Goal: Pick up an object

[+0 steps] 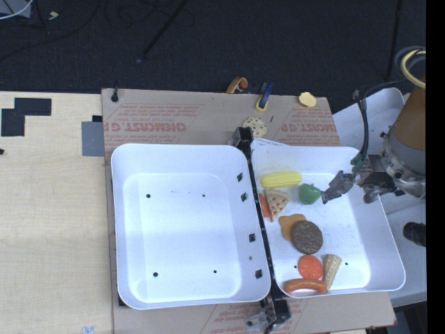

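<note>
Your pincer (334, 188) hangs low over the right bin (379, 256), its tip just beside the green toy (309, 193), perhaps touching it; you cannot tell how its grip stands. The corn (281, 179) lies just left, near the divider.

The arm (417, 127) is cut off by the frame's right edge. The gripper (332, 190) is too small and dark to read its fingers. Near the right bin's (379, 256) centre, a brown disc (306, 237) hides part of an orange piece (288, 223).
</note>
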